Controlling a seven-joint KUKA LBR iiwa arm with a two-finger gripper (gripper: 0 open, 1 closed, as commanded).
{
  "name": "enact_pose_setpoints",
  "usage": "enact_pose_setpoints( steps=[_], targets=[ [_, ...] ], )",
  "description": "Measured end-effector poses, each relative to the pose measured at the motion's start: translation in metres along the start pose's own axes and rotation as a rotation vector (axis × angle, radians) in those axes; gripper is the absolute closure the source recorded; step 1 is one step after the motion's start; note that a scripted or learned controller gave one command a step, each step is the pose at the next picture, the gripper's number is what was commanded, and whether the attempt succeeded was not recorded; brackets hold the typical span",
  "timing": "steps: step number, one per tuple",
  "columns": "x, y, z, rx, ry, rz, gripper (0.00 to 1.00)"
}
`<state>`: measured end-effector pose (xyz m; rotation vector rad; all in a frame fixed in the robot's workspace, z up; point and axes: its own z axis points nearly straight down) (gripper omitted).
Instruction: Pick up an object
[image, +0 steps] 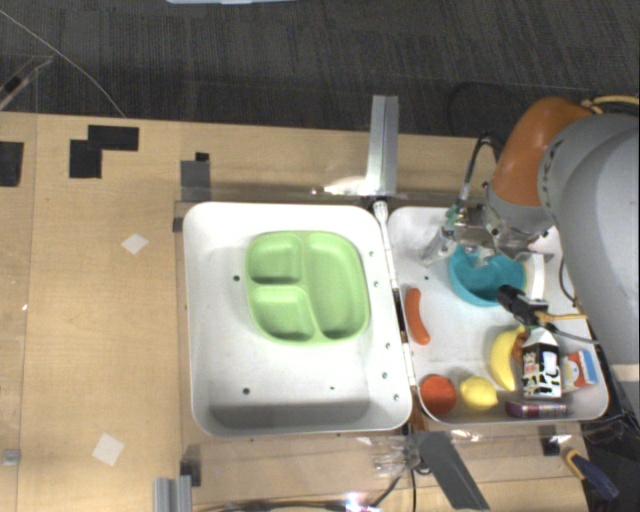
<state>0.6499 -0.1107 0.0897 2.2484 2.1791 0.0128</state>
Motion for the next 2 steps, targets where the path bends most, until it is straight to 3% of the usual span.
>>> enact_pose_setpoints(
  steps=[1,2],
  targets=[
    [-0.002,0.003,-0.017,-0.007,-0.005,-0.007,1.00],
    [0.016,-0.013,-0.182,-0.004,0.001,0.140,1.00]
  ],
)
